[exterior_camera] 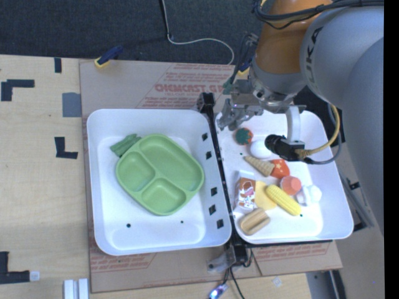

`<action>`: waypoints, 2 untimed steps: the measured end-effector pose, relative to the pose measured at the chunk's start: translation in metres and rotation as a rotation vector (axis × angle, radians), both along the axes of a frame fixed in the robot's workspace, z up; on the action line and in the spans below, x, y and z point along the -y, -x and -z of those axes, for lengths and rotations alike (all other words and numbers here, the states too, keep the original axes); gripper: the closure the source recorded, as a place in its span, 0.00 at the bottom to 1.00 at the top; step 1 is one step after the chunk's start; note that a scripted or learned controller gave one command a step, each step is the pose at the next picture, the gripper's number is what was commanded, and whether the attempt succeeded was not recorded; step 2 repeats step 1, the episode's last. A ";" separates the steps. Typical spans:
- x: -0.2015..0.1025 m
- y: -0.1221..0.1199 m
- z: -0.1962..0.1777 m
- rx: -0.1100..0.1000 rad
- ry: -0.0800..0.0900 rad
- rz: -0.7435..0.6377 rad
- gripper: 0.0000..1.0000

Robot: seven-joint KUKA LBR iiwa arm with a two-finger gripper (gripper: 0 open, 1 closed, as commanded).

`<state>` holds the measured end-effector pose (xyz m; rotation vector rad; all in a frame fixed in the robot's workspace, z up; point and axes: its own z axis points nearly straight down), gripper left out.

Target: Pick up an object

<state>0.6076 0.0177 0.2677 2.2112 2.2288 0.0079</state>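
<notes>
My gripper (232, 121) hangs over the far left corner of the right bin (333, 226), below the orange wrist band. Just to its right and below lies a small orange and green toy (243, 135). A white egg-like piece (258, 148) and an ice cream cone (260, 165) lie a little nearer. Further forward sit a red piece (280, 166), an orange-red piece (290, 184), a yellow corn cob (282, 199), a small printed carton (247, 192) and a hot dog bun (254, 220). Nothing shows between the fingers.
The left bin (106, 229) holds a green divided plate (159, 174) with a green scrap (124, 144) at its far left edge. A black divider strip (214, 167) runs between the bins. A black cable connector (280, 146) hangs from the arm over the right bin.
</notes>
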 end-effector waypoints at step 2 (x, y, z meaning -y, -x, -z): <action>-0.048 0.051 -0.113 0.003 -0.001 -0.001 1.00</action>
